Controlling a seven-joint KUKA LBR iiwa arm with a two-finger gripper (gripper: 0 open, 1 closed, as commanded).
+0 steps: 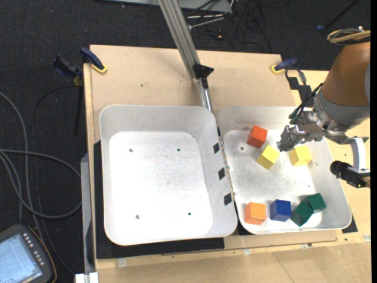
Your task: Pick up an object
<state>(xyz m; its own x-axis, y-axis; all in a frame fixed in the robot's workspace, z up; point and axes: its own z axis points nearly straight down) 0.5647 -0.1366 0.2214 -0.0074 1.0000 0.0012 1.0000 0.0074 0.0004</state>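
Observation:
The right bin (330,220) holds several small blocks. An orange block (257,136) and a yellow block (267,157) lie near its back left. Another yellow block (301,155) sits just right of them. My gripper (288,140) hangs low over the bin between the two yellow blocks, close to the top left of the right one. Along the front edge lie an orange block (255,212), a blue block (281,210) and two green blocks (308,207). Nothing shows between the fingers.
The left bin (112,134) stands beside the right one on the wooden bench. A slanted metal pole (179,31) runs from the top down to the gap between the bins. Clamps sit at the bench's back corners.

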